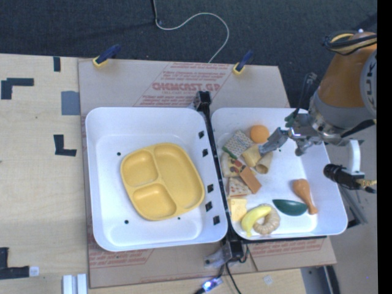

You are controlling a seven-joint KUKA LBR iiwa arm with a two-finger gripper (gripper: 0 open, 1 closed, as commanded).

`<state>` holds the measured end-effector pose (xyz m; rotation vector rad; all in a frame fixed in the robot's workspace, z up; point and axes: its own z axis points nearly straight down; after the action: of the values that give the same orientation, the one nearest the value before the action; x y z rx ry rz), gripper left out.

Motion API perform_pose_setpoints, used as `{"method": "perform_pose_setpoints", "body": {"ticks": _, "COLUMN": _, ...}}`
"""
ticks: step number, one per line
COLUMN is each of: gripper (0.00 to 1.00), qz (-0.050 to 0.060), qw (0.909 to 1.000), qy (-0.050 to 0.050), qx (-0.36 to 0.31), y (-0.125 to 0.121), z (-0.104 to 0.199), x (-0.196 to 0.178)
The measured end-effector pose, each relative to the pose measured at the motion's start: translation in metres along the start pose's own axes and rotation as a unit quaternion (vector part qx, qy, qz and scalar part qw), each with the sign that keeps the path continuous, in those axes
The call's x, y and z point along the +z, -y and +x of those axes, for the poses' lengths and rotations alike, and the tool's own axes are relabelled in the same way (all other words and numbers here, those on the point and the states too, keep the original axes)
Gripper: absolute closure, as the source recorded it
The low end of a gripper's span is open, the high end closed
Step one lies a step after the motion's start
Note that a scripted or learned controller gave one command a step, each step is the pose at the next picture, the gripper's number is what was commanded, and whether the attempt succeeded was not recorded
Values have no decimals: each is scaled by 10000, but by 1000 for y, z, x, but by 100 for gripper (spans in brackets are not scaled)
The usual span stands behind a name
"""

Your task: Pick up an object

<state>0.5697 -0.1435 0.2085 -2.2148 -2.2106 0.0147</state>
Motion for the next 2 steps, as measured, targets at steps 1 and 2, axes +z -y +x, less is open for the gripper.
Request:
{"method": "perform_pose_setpoints", "body": {"ticks": 1, "gripper": 0, "qz": -66, "qw": 10000, "qy": 9, "qx": -16, "y": -3, "z": 0, "x": -8}}
{"method": "perform_pose_setpoints", "body": {"ticks": 2, "gripper": 0, "qz": -49, "qw": 10000, "qy": 13, "qx": -17, "y": -4, "z": -1, "x": 36}}
